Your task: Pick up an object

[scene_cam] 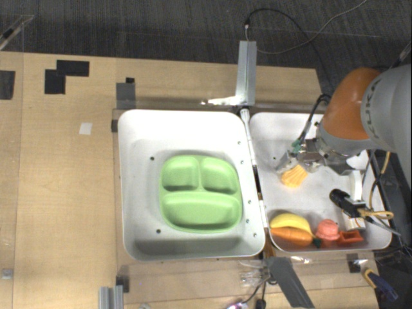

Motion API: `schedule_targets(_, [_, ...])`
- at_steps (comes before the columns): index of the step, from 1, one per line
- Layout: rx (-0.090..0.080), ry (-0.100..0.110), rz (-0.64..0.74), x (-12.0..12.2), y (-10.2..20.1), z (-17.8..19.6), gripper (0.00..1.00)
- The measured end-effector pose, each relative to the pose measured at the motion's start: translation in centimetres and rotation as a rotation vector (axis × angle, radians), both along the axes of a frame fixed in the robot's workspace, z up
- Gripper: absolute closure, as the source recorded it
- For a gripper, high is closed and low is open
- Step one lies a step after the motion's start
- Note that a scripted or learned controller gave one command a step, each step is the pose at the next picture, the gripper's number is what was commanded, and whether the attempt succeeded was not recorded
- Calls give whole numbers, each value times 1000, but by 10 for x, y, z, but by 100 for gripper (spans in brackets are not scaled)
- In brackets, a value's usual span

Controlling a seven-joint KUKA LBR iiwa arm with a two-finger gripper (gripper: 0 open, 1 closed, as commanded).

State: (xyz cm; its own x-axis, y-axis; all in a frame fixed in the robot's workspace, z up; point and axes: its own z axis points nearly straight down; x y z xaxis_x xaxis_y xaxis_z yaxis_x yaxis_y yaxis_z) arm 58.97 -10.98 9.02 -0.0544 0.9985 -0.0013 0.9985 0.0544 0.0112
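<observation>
My gripper (293, 162) hangs over the upper middle of the right bin (270, 129), reaching in from the right. Directly under its tip lies a small yellow ridged object (295, 177), touching or nearly touching it; I cannot tell whether it is gripped. Along the bin's front wall lie a yellow banana (291, 222), an orange piece (293, 237) pressed against it, a pink-red item (327, 229) and a small orange-red block (351, 238).
The left bin (138, 140) holds a green divided plate (201, 192) in its middle. A metal post (247, 69) stands behind the seam between the bins. The arm's grey body and orange band (351, 105) cover the right bin's far right corner.
</observation>
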Motion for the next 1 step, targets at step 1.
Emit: schedule_targets(1, [2, -5, 0, 2, 2, 12, 100])
